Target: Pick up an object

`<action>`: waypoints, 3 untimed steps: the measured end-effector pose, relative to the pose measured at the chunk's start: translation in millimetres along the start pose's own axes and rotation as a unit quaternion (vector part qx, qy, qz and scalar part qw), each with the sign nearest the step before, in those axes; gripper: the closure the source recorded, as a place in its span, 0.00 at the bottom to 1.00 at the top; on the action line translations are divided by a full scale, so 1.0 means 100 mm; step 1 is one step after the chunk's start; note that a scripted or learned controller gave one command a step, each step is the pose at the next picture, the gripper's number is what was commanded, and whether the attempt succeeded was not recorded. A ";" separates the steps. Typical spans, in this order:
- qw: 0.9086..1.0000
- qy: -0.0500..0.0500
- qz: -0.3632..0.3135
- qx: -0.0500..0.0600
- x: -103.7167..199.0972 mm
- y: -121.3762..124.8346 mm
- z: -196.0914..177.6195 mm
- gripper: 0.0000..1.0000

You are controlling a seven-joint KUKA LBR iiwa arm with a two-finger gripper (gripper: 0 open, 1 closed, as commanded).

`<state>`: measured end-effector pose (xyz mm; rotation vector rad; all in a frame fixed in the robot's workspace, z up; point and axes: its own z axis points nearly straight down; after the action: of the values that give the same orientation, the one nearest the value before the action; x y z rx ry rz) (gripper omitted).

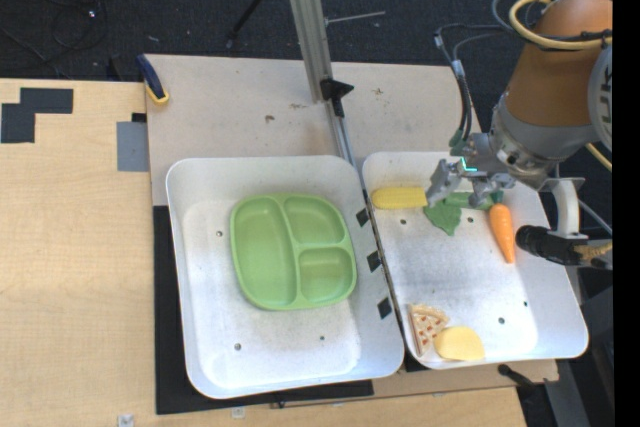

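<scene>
From above and at a slant, the camera view takes in a bench whose pale board carries two shallow white bins side by side, resting on a dark mat that shows as a black strip along their left and front edges. To the left lies a light wooden tabletop with a few grey and black patches set into it. Beyond the bench the floor is dark carpet strewn with black cables. An aluminium post rises from the back of the board, between the bins.

The left bin holds a light green divided plate, lying flat near its middle with three compartments.

The right bin holds the loose objects. A yellow corn cob lies near its back left corner, just beside the bin wall. A green leafy piece lies right of the corn, directly beneath the gripper. An orange carrot lies a little further right, pointing toward the front. At the front of the bin a waffle-patterned pizza slice touches a round yellow piece.

The arm reaches in from the right, its orange band large in the upper right. The gripper hangs low over the back of the right bin, just above the green leafy piece; whether its fingers are spread or closed, I cannot tell, and nothing can be seen held between them.
</scene>
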<state>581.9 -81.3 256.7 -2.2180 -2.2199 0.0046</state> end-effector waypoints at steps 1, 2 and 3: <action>1.000 0.000 0.000 -0.002 0.00 0.01 -0.01 0.00; 1.000 0.000 0.001 0.002 -0.03 0.03 0.62 0.00; 1.000 0.000 0.001 0.002 -0.04 0.04 1.27 0.00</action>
<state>585.5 -84.8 130.0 -2.2167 -2.2155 0.0093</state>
